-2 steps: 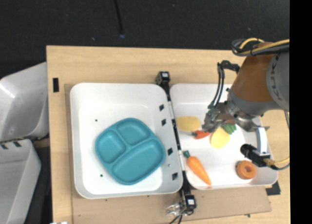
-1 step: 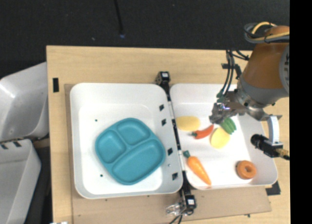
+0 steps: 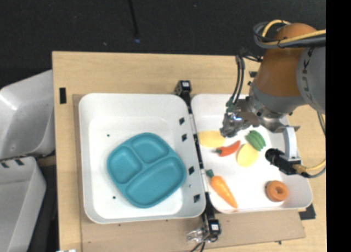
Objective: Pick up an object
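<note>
Spanning dark floor — wooden bench (image 3: 137, 73), white bins (image 3: 90, 136).

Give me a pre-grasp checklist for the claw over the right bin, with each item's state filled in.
1. Claw above the right bin: ok.
2. Claw opening: cannot tell.
3. Nothing seen held in the claw: ok.
4. Target nearby: red chili and pale yellow piece lie just below the claw: ok.
5. Crowding: chili touches the yellow piece, green piece and yellow fruit close by: not ok.
6. Carrot and orange ring lie apart, easier picks: ok.
</note>
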{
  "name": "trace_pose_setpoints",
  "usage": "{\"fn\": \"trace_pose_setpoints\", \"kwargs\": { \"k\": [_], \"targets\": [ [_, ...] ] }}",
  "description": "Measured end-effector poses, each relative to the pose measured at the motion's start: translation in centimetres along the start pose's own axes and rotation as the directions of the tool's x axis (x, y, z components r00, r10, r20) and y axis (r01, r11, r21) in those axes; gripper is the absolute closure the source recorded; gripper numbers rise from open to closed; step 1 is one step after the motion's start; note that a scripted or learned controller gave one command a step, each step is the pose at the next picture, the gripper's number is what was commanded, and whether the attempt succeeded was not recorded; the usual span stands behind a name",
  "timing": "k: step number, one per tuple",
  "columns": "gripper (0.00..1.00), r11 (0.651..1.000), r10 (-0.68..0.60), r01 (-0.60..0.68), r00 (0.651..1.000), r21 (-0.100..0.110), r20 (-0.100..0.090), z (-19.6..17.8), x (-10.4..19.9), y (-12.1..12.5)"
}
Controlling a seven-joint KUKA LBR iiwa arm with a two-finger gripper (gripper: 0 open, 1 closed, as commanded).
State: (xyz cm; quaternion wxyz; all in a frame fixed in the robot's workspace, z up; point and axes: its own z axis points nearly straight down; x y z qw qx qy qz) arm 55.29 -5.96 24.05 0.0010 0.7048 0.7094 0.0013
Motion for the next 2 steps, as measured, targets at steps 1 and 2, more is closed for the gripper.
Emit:
{"fn": "trace_pose_setpoints", "kwargs": {
  "k": [1,2],
  "targets": [
    [1.0,1.0,-0.002,0.002,1.0,0.0,-0.001,-0.9,6.0,-0.2],
    [1.0,1.0,-0.001,0.001,1.0,0.003,-0.001,-1.2,10.9,-1.5]
  ]
}}
